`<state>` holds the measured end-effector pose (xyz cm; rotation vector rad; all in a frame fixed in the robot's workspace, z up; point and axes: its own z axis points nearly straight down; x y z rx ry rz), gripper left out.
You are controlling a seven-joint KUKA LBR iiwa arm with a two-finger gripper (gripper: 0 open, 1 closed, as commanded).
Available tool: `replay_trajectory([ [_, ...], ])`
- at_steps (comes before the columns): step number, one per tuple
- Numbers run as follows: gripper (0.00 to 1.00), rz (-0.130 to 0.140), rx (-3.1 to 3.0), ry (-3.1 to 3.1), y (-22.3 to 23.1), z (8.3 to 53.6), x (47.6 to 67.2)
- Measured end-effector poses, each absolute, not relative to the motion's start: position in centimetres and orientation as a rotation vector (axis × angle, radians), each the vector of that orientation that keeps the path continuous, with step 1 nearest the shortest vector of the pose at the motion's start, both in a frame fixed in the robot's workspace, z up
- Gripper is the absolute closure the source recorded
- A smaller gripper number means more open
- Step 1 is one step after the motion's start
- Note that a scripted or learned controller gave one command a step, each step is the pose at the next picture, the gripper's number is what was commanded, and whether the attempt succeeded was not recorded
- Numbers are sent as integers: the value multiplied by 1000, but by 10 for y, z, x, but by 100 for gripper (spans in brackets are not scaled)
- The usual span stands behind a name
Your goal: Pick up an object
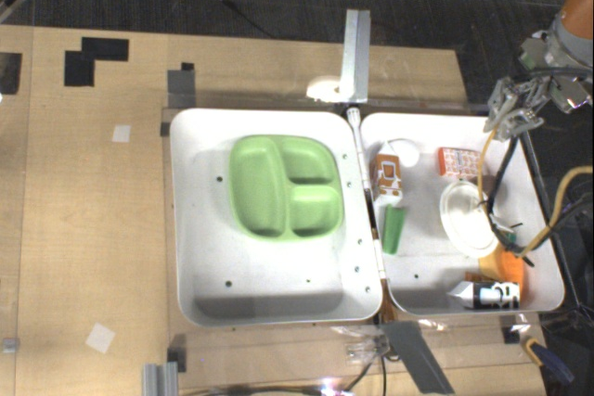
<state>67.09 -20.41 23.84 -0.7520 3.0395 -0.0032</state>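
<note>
wooden bench [83,227], two white bins [200,283]

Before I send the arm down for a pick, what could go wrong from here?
1. The end effector hangs over the right bin's far rim, so a straight descent may hit the rim.
2. The green stick and small bottle lie tight against the bin divider, leaving little room.
3. The white bowl sits under the black cables, which could snag.
</note>
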Motion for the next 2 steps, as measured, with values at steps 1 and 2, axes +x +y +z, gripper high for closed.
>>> replay_trajectory([
  [1, 100, -11, -988, 2970, -207, 254, 556],
  [2, 100, -28, -1456, 2757, -205, 245, 518],
])
